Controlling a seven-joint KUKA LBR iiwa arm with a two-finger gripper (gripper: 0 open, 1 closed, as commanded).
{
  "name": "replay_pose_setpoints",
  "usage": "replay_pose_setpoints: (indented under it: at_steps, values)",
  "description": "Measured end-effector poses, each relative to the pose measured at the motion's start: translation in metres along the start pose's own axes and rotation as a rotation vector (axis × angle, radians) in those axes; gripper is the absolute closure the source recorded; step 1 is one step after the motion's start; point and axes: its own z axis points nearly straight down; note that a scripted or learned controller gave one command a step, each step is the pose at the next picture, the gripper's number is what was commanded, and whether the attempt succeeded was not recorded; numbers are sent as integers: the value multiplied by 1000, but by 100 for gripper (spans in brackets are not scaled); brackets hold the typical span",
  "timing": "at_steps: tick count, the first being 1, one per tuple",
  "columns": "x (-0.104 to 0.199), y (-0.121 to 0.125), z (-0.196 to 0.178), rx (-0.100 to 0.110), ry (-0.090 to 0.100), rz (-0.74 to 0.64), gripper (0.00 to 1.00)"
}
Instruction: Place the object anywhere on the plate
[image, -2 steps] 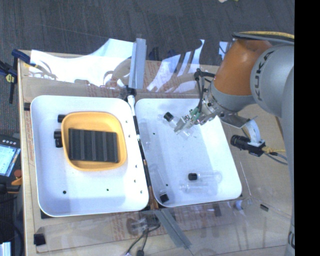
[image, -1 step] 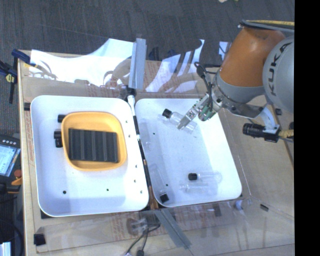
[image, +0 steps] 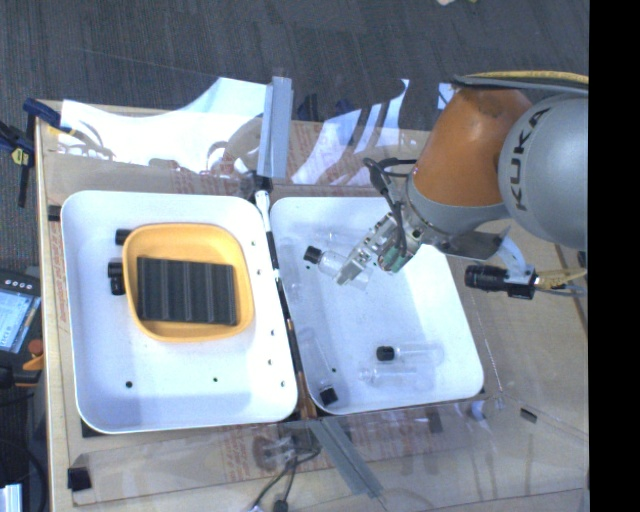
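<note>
Left bin (image: 90, 380) holds the yellow plate (image: 150, 245), dark ribbed insert in its middle. Right of the plate, in the right bin (image: 455, 330): a clear vial with black cap (image: 403, 353) lies near the front. Gripper (image: 352, 270) hangs above that bin's back part; fingers' spread can't be told, nothing seen between them.

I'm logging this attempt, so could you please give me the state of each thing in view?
Yellow plate with dark ribbed centre: flat in the left white bin, nothing on it.
Clear plastic vial with black cap: lying on its side in the right white bin.
Gripper: low over the right bin, above another small clear vial.
</note>
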Motion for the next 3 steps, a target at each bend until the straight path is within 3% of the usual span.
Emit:
replay_pose_setpoints:
  at_steps: [1,2,3]
  values:
    - [-9,32,-72,-2,-5,-271,100]
    - [-22,49,-9,0,0,-563,100]
    - [-23,49,-9,0,-1,-562,0]
